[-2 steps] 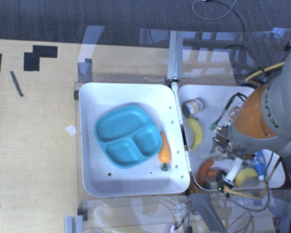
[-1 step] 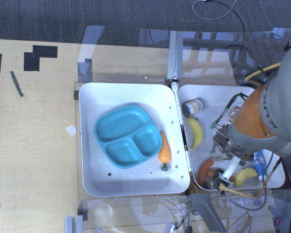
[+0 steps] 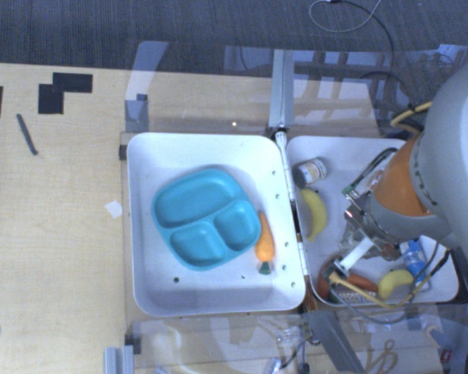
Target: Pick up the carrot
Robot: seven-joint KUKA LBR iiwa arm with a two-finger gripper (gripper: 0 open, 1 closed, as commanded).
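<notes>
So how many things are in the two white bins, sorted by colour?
Blue: 2, the divided plate and a small blue item in the right bin
Orange: 1, the carrot
Yellow: 2, the banana and a smaller yellow fruit
Silver: 1, the can
Red: 1, a reddish item, partly hidden under the arm
Total: 7 that I can make out

The carrot point(image 3: 264, 240) lies hemmed between the blue plate point(image 3: 207, 218) on one side and the left bin's wall point(image 3: 285, 209) on the other; above it, the space stands open.
</notes>
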